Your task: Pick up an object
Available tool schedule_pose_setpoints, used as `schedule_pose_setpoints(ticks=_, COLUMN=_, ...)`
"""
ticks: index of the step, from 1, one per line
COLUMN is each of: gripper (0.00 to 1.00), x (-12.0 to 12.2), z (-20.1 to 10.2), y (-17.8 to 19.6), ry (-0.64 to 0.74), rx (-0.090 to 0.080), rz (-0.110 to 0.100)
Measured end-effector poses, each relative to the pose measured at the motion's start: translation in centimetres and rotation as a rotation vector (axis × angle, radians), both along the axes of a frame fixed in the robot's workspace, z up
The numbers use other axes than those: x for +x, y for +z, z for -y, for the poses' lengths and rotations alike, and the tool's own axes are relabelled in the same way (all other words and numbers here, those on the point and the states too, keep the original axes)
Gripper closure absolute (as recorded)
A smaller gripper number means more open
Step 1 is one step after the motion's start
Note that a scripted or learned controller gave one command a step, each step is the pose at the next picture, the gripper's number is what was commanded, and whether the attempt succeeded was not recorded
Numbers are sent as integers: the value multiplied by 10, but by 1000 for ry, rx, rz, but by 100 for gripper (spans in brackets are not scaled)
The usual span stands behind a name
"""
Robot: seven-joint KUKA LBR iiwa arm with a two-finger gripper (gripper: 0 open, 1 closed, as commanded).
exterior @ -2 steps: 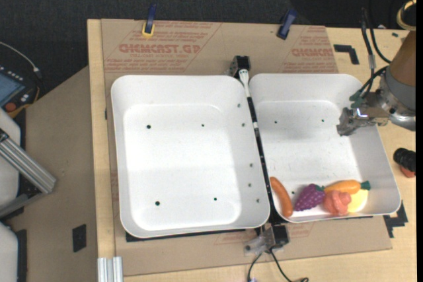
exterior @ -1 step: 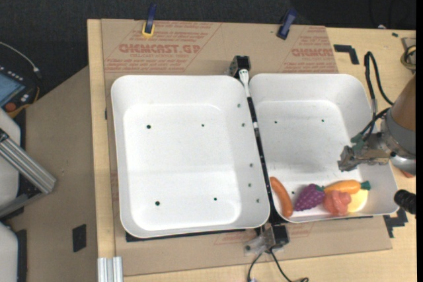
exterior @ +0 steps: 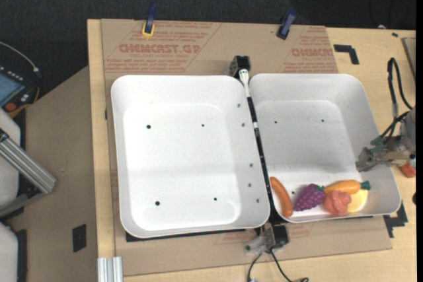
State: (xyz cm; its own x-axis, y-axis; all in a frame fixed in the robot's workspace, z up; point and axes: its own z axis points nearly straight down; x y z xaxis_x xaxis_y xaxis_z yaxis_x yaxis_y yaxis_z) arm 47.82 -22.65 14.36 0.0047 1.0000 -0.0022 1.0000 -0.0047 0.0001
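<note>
Four toy foods lie together in the near right corner of the right bin (exterior: pixel 310 99). At the left of the group is an orange-red sausage (exterior: pixel 281 196); its long axis runs from far-left to near-right, and its near end is just beside the bin's near wall. Next to it is a bunch of purple grapes (exterior: pixel 309 197), with the narrow tip pointing left and toward the near side. Then comes a reddish piece (exterior: pixel 336 202) that looks like a strawberry, though it is too small to be sure. Above and beside it lies an orange carrot (exterior: pixel 345 187) — its long axis is nearly left to right, with the green top at the right end. Something pale yellow (exterior: pixel 357 202) is under the carrot's right end; I cannot tell what it is.

Both white bins sit side by side on a brown cardboard sheet (exterior: pixel 218 43) with red printed letters, which two blue clamps (exterior: pixel 286 24) hold at the far edge. The left bin (exterior: pixel 178 155) shows small dark dots on its floor. Around the bench the floor is dark.

At the right rim of the right bin the gripper (exterior: pixel 378 154) is seen — grey and blurred, far-right of the carrot and apart from it. Nothing is visible between its fingers, and I cannot tell how far they are spread.
</note>
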Motion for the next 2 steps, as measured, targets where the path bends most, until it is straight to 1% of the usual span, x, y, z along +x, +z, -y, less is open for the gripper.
schedule_pose_setpoints(ticks=1, gripper=100, x=2, z=-3, y=12, ry=3, rx=-1, rz=4)
schedule_pose_setpoints(ticks=2, gripper=0, x=1, z=-3, y=11, ry=3, rx=-1, rz=3)
